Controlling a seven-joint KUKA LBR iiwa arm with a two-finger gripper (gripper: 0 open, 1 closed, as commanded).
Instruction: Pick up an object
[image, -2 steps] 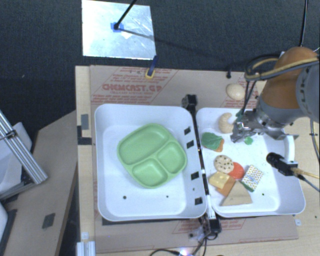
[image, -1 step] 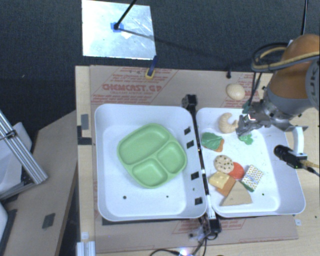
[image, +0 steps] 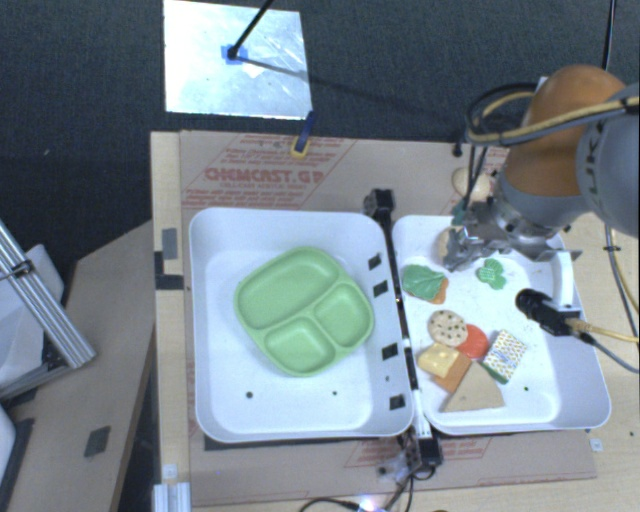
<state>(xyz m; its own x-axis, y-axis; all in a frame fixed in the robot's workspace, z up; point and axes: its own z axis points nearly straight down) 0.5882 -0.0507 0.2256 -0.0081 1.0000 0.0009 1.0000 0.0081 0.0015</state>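
We see the gripper (image: 457, 248) low over the far-left part of the right bin (image: 585, 400); we cannot tell its state. Just near of it lies a green-and-orange toy (image: 424, 284); a small green piece (image: 491, 273) sits to its right. Nearer: a cookie (image: 447, 327), a red piece (image: 473, 342), a yellow block (image: 444, 365), a patterned block (image: 506, 355). The left bin (image: 215, 300) holds a green divided plate (image: 304, 310).

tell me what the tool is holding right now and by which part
Cannot be told: the tool sits low at the right bin's back, and no item shows in it.
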